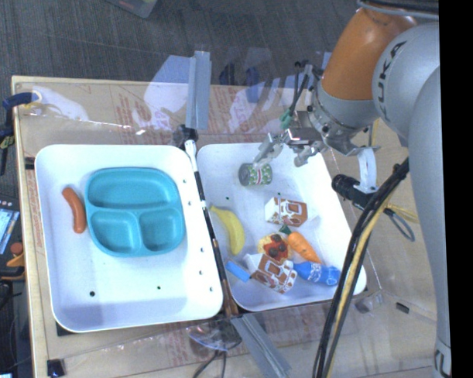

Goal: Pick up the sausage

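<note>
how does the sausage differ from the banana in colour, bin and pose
The sausage is reddish orange; the banana is yellow. The sausage lies in the left bin, alone beside the blue tray; the banana lies in the right bin, at its left wall, near a heap of other toys. The sausage looks thinner than the banana. Both are long, slightly curved and lie flat on a bin floor, untouched by the tool.

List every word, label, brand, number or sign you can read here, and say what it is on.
"KU", dark letters on the grey arm, cut off by the frame: the one legible text.
Print on the small can in the right bin: too small to read.
Patterned cartons there: blurred, unreadable.
Lit screen at the left edge: too small to read.
The sausage and the blue tray: no text.
</note>
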